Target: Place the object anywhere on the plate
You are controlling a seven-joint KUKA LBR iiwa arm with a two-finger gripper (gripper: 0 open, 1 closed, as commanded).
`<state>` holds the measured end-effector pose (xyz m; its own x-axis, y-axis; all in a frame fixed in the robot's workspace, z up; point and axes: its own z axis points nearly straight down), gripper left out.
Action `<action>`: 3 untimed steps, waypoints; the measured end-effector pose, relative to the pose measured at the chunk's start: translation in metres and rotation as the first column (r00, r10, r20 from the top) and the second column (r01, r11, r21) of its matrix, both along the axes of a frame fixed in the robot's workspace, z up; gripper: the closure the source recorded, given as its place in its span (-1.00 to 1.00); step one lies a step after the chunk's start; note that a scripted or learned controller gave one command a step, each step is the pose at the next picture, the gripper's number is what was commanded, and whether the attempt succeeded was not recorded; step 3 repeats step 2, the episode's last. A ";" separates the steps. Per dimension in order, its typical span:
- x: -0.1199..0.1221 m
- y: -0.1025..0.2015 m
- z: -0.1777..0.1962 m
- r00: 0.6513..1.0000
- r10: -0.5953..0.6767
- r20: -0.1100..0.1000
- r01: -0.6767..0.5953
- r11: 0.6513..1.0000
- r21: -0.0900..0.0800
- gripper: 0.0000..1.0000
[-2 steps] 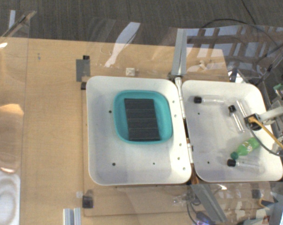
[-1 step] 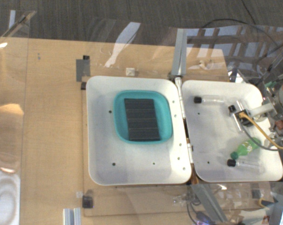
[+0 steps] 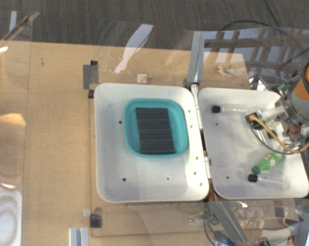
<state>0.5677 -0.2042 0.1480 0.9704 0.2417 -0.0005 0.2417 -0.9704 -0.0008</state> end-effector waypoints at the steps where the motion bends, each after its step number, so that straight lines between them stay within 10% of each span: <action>1: 0.049 0.000 0.088 0.998 0.060 0.003 -0.060 0.998 -0.001 -1.00; 3: 0.060 0.000 0.067 0.998 0.059 0.001 -0.059 0.998 -0.001 -1.00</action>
